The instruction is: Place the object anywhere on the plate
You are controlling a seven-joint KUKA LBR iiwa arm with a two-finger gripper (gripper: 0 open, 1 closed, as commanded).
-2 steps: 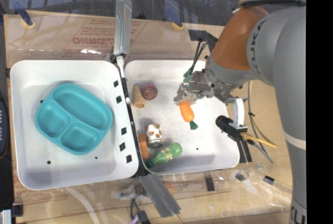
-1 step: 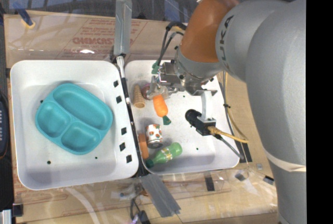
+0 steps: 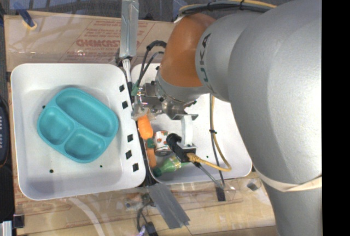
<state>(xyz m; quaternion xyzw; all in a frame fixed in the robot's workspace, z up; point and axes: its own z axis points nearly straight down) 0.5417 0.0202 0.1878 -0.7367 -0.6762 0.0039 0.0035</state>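
Note:
A teal plate with three compartments lies in the left bin. In the right bin, hard against its left wall, lies an orange carrot-shaped object. Just below it are a small white and red can-like item and a green object. My gripper hangs over the right bin's left edge, directly above the orange object's upper end. The wrist hides much of the gripper, and whether it touches the orange object is unclear.
The big grey arm with its orange band covers most of the right bin. The wall between the two bins runs just left of the gripper. Cardboard lies behind the bins.

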